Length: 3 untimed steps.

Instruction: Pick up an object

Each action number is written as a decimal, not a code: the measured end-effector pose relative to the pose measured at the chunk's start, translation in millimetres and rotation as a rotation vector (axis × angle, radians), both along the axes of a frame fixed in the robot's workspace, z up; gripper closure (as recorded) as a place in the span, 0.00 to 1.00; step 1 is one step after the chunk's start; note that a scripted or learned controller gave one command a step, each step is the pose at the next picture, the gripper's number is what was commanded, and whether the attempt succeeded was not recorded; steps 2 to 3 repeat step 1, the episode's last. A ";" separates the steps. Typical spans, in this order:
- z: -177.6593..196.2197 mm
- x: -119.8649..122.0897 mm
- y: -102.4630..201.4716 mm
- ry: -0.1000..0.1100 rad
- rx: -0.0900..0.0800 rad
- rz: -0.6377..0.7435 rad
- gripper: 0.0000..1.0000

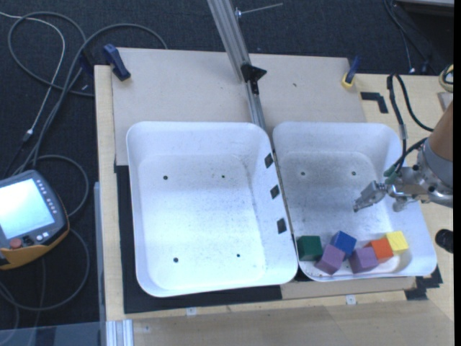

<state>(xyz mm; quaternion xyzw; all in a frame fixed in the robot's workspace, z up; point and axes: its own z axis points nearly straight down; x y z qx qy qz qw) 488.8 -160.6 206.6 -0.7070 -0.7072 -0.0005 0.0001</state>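
Arm (441, 150): reaches in from the right, over the right bin's right wall.
Gripper (369, 197): hangs over the right bin's floor, right of its middle, pointing left and slightly down; above the row of blocks and apart from them.
Claw state: the fingers are small and blurred; whether they are spread or closed, I cannot tell. Nothing shows between them.
Right bin (317, 139): white, shallow, speckled floor; blocks gathered along its near wall.
Green block (310, 247): leftmost of the row, near the bin's near-left corner, sitting flat.
Purple block (332, 257): just right of the green one, turned at an angle, touching or nearly touching the blue.
Blue block (344, 241): just behind the purple one, corner toward the camera.
Second purple block (363, 259): right of the first, against the orange.
Orange block (382, 249): between the second purple and the yellow, touching both as far as shows.
Yellow block (397, 241): rightmost, near the near-right corner.
Long axis: the blocks are cube-like, so none has a clear long axis; the row itself runs left to right along the near wall.
Left bin (144, 143): white, beside the right bin, walls touching in the middle.
Pendant (29, 218): on the floor at far left, screen lit.
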 end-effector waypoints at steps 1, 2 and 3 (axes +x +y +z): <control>-93.7 63.7 20.0 0.004 0.001 0.004 0.00; -93.7 63.7 20.0 0.004 0.001 0.004 0.00; -93.7 63.7 20.0 0.004 0.001 0.004 0.00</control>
